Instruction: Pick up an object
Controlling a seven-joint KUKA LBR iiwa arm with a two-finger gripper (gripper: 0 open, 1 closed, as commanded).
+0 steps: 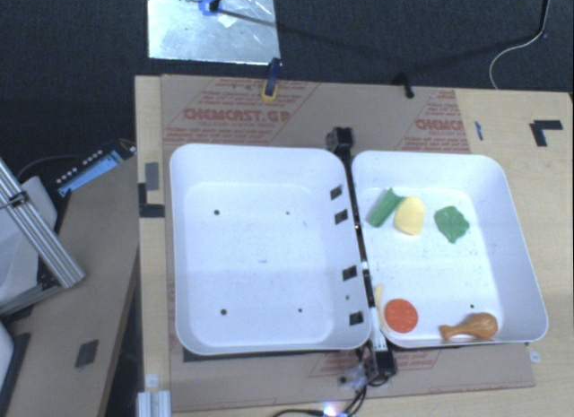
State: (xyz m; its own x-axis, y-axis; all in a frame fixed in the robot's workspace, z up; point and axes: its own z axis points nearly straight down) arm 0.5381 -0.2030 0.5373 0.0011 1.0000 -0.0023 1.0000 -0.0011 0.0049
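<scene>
Cardboard-topped bench (359, 106) on dark carpet (72, 47) bears two white bins (260, 254); gripper's state cannot be told.

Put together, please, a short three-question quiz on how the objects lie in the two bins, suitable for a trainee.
1. True or false: the yellow piece touches the long green piece.
2. Which object lies nearest the right bin's front right corner? A) the leafy green piece B) the red disc C) the brown drumstick
3. Fill in: all five objects lie in the ____ bin, not the left bin.

Key: 1 true, they lie side by side in contact. 2 C. 3 right.
</scene>
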